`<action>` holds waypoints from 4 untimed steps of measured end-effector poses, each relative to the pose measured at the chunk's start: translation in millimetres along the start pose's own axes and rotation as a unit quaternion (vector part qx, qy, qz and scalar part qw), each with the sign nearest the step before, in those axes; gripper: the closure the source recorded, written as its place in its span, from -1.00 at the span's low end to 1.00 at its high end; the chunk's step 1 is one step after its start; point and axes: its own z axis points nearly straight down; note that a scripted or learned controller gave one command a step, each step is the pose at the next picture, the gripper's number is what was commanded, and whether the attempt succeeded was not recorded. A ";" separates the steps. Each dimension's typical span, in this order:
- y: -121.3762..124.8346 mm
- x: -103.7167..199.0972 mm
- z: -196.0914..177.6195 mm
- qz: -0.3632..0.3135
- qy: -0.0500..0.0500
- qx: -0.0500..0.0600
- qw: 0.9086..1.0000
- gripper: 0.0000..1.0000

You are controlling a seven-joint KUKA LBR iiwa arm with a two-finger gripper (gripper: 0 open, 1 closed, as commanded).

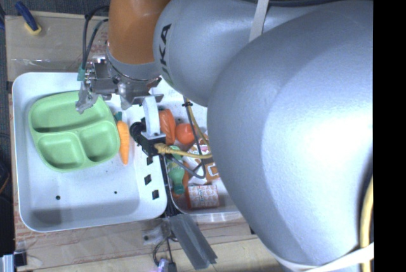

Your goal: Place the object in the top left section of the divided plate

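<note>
**Claw over plate's rim, carrot just to its lower right**

Hangs at the upper right corner of the plate [66,131]: claw [85,101], a small metal tip below the orange band and wrist block. Too small and too shadowed to tell whether wide or narrow, and nothing plainly seen between the tips. Cannot tell, either, whether touching the rim or just above it.

Directly beneath and to the left: green divided plate, one long section along the top and two smaller ones below, lying in the left bin [76,207]. No object seen in any section.

Just right of the plate, touching or nearly touching its edge: carrot [124,141], likely the task's thing, though not certain. Long axis running up and down the view, thick end up, tip pointing down. Lies down and to the right of the claw, near it.

Further right, past the bin wall: right bin [190,207] with a jumble of items, half hidden under the grey arm [285,118].

Probably called for next: a short shift right and down, tips set across the carrot's long axis, then a carry leftward over the plate.
</note>
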 end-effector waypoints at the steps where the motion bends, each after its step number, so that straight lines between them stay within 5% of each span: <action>1: -56.3 36.3 25.2 -0.031 0.001 -0.003 1.000 -1.00; 2: -102.5 39.8 78.6 -0.050 0.001 -0.003 0.999 -1.00; 3: -50.5 47.2 40.3 -0.097 0.001 -0.004 0.995 -1.00; 4: -50.6 47.6 30.9 -0.099 0.000 -0.003 0.995 1.00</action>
